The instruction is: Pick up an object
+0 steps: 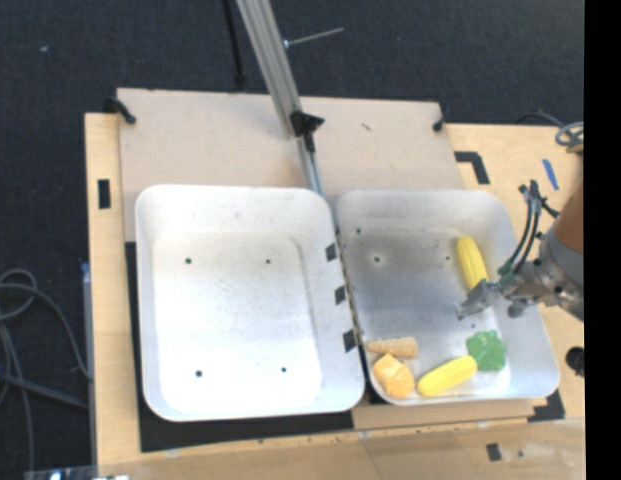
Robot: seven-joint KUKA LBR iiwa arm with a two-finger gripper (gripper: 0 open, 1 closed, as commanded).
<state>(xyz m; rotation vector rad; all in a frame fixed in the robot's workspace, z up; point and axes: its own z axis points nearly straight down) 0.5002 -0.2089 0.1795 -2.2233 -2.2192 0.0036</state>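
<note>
Camera view: ridged yellow corn cob (471,260), lumpy green toy (486,350), smooth right bin (410,228).

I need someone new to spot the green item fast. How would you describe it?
Look in the right bin, toward its near right corner. The green item lies there, just below the claw and right of a yellow piece. It is the single green, lumpy thing among yellow and tan ones.
</note>
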